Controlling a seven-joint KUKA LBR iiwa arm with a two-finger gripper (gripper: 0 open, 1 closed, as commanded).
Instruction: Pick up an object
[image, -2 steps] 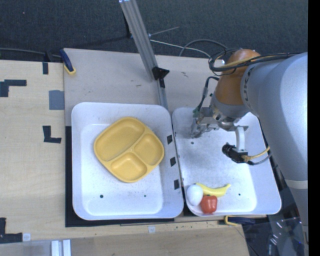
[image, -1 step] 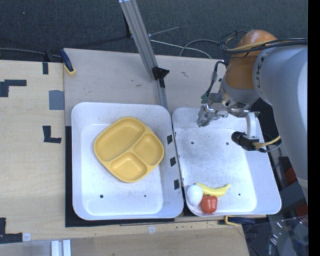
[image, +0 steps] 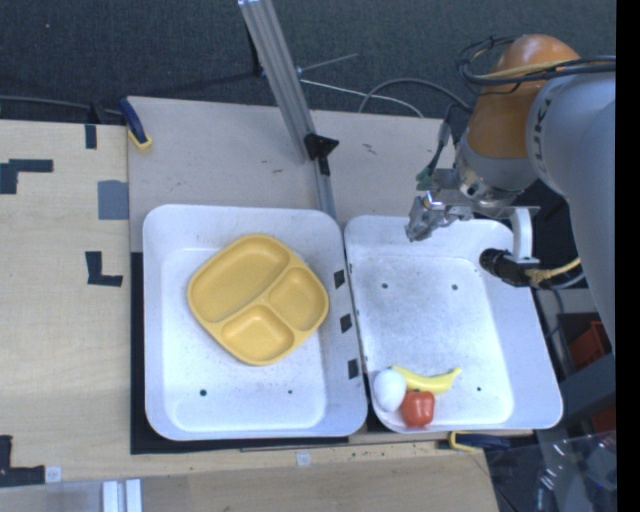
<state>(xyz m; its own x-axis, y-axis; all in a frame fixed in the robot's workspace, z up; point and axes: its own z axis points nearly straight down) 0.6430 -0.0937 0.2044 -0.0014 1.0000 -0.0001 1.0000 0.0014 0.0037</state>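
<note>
Banana (image: 432, 380) lies in right bin (image: 520, 330) — wooden bench (image: 60, 330) — tool (image: 425, 222) grip unclear.

Most of the right bin's floor (image: 430, 310) lies open; only its near corner is crowded, by a white ball (image: 387, 389), a red piece (image: 418, 407) and a banana (image: 432, 379) bunched together. A yellow divided plate (image: 258, 297) takes up the middle of the left bin (image: 170, 400).

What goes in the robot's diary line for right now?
gripper: above right bin's far edge | yellow divided plastic plate: left bin | yellow banana: right bin, untouched
</note>
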